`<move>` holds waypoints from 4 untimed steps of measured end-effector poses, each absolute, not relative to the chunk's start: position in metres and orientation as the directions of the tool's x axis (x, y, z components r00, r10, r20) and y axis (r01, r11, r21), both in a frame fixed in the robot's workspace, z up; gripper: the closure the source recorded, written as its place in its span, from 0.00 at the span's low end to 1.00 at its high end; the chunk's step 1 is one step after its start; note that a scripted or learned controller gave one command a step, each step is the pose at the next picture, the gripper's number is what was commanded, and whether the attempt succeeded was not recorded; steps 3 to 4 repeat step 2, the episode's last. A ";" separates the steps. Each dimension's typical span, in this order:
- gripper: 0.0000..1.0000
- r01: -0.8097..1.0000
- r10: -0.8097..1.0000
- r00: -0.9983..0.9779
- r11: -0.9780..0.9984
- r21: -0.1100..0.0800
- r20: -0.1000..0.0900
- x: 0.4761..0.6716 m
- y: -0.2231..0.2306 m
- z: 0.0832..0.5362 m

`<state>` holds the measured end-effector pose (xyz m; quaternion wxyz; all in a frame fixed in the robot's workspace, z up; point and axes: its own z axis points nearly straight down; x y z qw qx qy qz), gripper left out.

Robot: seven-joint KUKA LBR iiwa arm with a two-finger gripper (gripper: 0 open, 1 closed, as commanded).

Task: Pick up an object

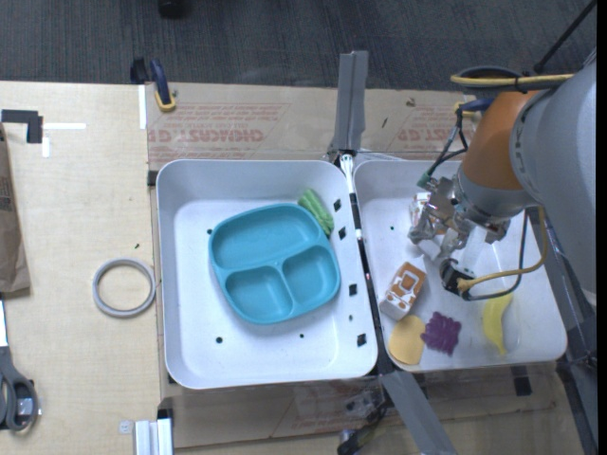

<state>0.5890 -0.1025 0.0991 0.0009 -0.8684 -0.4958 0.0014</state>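
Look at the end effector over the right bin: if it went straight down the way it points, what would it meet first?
Probably the bare white floor of the right bin. The end effector hangs above an open patch, with the small orange-and-white box lying nearer the camera, off its line. Depth is hard to judge from this slanted view.

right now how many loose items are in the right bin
4. An orange-and-white toy lies near the bin's left wall, a flat orange piece at the front edge, a purple cluster beside it, and a yellow piece further right. The arm may hide more behind.
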 end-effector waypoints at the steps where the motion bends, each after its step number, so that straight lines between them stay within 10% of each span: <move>1: 1.00 0.980 0.981 0.193 -0.193 -0.049 -0.002 0.621 -0.147 0.113; 2: 1.00 0.992 0.992 0.127 -0.127 -0.001 -0.001 0.636 -0.187 0.199; 4: 1.00 0.992 0.992 0.127 -0.127 -0.001 -0.001 0.636 -0.187 0.199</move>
